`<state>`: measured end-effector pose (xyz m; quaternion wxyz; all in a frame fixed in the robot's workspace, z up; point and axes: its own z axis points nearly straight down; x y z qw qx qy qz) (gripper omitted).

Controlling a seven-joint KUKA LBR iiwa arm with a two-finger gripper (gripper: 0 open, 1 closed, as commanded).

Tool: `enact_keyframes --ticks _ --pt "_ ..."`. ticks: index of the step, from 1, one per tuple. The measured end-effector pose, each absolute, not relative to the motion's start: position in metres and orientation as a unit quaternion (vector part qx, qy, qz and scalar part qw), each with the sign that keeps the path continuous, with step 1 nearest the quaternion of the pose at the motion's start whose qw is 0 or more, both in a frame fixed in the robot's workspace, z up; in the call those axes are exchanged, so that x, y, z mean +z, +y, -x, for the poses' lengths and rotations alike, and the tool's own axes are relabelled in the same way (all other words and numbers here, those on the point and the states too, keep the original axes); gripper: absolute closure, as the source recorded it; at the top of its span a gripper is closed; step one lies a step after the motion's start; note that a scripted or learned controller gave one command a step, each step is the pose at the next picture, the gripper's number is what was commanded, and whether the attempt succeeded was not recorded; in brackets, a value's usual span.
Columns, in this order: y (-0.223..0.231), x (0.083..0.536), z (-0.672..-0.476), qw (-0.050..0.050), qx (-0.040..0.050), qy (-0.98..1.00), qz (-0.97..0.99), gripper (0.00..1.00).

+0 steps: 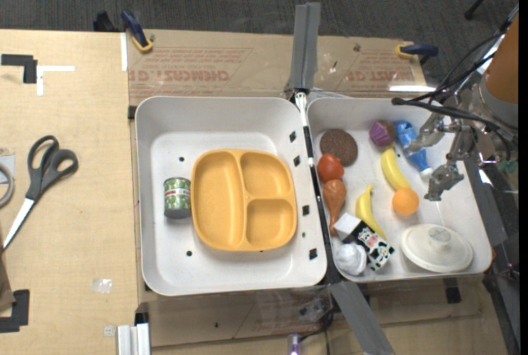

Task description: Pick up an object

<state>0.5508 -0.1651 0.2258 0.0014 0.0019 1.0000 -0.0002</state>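
The arm (503, 73) is seen entering from the right, over the right bin's (478, 217) far right corner, with its wrist bent downward. The gripper (436, 159) is poised above the right half of that bin, its fingers spread apart, nothing held between them. One finger (443, 180) is seen near the right wall, just right of the orange (404, 201); the other lies by the blue toy (407, 136).

In the right bin, objects are crowded along the left wall: a brown disc (338, 146), a tomato (330, 168), a drumstick (334, 196), and a black-and-white toy (373, 246) at the near edge. Two bananas (393, 169) occupy the middle, a purple piece (380, 132) sits toward the far edge, and a white lid (436, 247) is at the near right corner. Little open floor is noted beyond a strip along the right wall.

In the left bin (157, 262), a yellow tray (244, 200) is centred with a can (176, 197) touching its left edge; bare floor is left on all sides. Scissors (40, 173) lie on the bench well left.
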Motion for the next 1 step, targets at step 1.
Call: enact_keyframes --ticks 1 --pt "-0.1424 0.0929 -0.5456 0.002 -0.0003 0.998 -0.057 0.00"
